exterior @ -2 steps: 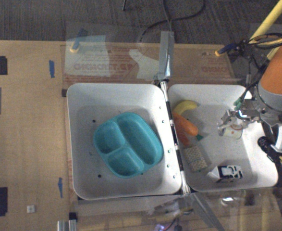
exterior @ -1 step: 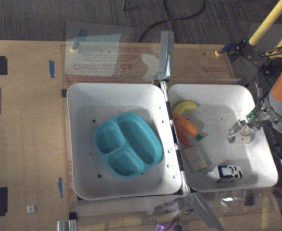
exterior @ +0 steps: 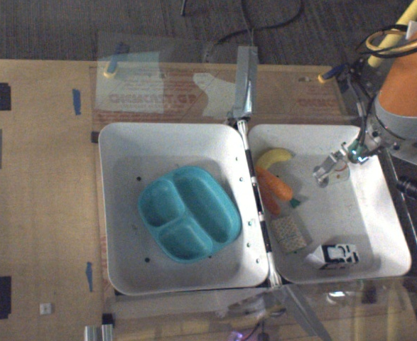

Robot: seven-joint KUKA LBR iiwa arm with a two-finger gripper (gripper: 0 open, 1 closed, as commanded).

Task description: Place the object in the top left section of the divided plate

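Note:
A teal divided plate (exterior: 189, 212) lies in the left bin, its three sections bare. In the right bin, along its left side, lie a yellow banana (exterior: 273, 158), an orange carrot (exterior: 274, 185), a tan speckled block (exterior: 290, 234) and a small black-and-white box (exterior: 339, 253). My gripper (exterior: 327, 171) hangs over the right bin's upper middle, to the right of the banana and carrot. Its fingers look spread, with nothing between them.
Both white bins (exterior: 116, 190) sit side by side on a wooden bench, split by a metal rail (exterior: 245, 141). A clear plastic sheet (exterior: 151, 84) lies behind the left bin. Cables run at the top and by the arm on the right.

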